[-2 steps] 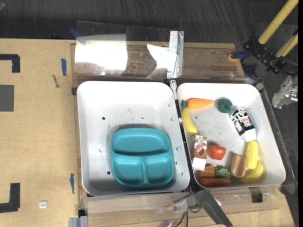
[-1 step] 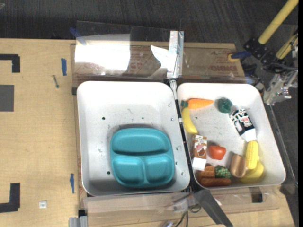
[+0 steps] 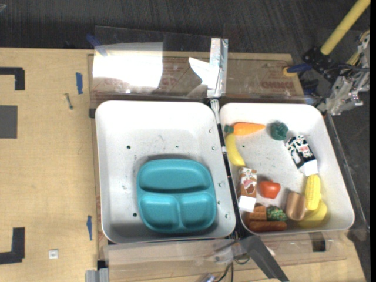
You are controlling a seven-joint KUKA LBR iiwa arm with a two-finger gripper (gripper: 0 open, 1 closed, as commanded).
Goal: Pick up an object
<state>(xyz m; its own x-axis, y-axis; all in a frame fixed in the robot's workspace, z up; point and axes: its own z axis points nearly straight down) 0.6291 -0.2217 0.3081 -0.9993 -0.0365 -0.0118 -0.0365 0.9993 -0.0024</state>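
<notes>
The right bin (image 3: 339,157) holds all the candidate objects; the left bin (image 3: 111,157) holds a teal tray (image 3: 175,194).

Taking the tomato (image 3: 269,188) as landmark:
- A small carton (image 3: 248,183) lies just beside it, on the tray side.
- A banana (image 3: 234,150) lies beyond that, along the bin's dividing wall.
- A carrot (image 3: 249,128) lies up near the far wall, with a dark green piece (image 3: 278,130) beside it.
- A cow-print bottle (image 3: 302,153) lies up and to the right.
- A corn cob (image 3: 313,191) lies to the right, touching a brown piece (image 3: 294,205).

Judgement: these look like hollow plastic toys, so light, stiff and smooth, and apt to skid or roll under a poor pinch. The bottle stands apart from its neighbours and offers the best hold, across its narrow middle. The tomato is round and crowded.

Jaws: state cannot be told.
</notes>
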